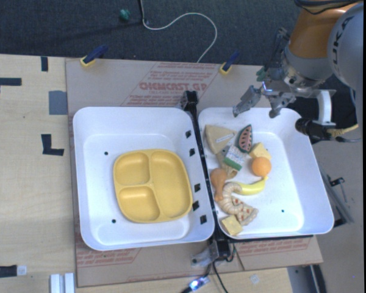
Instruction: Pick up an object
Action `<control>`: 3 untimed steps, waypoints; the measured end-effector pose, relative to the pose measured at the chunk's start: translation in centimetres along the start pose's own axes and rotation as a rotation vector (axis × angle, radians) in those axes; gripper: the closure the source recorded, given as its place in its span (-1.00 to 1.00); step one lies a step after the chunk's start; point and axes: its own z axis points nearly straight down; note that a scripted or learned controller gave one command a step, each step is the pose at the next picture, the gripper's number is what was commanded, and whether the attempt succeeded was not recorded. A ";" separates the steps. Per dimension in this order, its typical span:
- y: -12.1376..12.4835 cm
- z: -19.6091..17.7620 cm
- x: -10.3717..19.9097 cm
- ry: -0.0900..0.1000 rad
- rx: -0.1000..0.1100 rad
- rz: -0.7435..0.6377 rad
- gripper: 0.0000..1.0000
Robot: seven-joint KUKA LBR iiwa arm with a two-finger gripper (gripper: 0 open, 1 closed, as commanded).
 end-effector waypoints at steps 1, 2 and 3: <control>0.2 -0.9 0.0 -0.001 -0.013 -0.003 -1.00; 1.0 5.1 0.4 -0.002 -0.009 -0.004 -1.00; 0.7 11.6 0.2 -0.002 -0.007 -0.002 -1.00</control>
